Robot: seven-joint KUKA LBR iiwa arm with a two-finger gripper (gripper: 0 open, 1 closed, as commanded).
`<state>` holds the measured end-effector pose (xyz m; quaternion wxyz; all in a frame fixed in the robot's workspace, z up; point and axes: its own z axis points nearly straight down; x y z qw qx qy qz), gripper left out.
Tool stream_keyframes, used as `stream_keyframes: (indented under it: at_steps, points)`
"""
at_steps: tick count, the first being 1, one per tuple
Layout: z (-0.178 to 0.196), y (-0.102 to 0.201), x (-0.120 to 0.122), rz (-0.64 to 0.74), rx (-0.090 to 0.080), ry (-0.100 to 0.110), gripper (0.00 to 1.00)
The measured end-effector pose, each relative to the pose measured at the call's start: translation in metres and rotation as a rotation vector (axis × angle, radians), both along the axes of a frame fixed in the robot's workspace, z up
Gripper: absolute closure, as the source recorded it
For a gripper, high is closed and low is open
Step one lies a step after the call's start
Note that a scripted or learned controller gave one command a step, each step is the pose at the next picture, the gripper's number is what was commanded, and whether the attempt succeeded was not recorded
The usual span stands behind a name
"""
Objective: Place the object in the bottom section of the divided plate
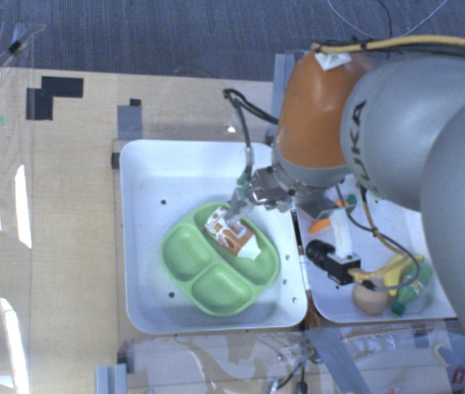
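Although the grey two-finger gripper hangs right at the upper end of the small white carton with orange-brown print, I cannot tell from this slant whether it is open, closed, or gripping the carton. The carton lies tilted over the upper right compartment of the green three-part plastic plate, touching or just above it. The plate's bottom section holds nothing. So I judge the task unfinished: the carton has reached the plate but sits in the wrong compartment and has yet to go toward the near rim. The plate rests in the left shallow white bin. The right bin holds a beige egg-shaped thing and a yellow banana-like toy.
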<state>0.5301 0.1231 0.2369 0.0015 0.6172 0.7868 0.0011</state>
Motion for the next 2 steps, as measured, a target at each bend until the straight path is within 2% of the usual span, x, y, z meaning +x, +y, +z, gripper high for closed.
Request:
stream_keyframes:
  at_steps: [2]
  points:
    - [-0.0002, 0.0001, -0.0001, 0.001, 0.0, 0.001, 0.0]
